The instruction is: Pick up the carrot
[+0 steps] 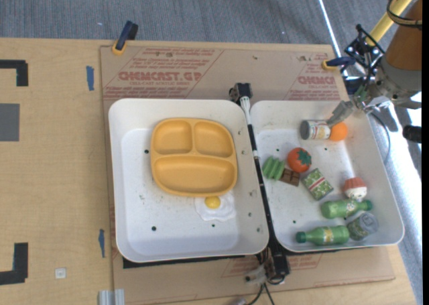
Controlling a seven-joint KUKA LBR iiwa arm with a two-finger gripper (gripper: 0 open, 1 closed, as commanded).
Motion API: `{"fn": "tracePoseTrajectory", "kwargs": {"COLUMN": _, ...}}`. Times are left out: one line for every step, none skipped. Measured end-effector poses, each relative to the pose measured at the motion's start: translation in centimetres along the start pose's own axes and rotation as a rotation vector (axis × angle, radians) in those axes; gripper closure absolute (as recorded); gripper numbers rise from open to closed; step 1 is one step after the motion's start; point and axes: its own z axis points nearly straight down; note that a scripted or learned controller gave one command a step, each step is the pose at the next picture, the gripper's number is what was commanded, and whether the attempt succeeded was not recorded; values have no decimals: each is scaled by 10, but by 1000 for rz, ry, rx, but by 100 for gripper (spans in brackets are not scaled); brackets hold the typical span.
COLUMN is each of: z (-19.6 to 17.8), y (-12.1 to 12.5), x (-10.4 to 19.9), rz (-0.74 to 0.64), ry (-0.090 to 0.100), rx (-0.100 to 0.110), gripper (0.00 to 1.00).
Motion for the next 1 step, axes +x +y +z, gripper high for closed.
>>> {"fn": "tracePoseTrajectory", "kwargs": {"z": -20, "y": 4, "x": 12, "rz": -144, "ry": 0, "rx": -1, "gripper": 0}}
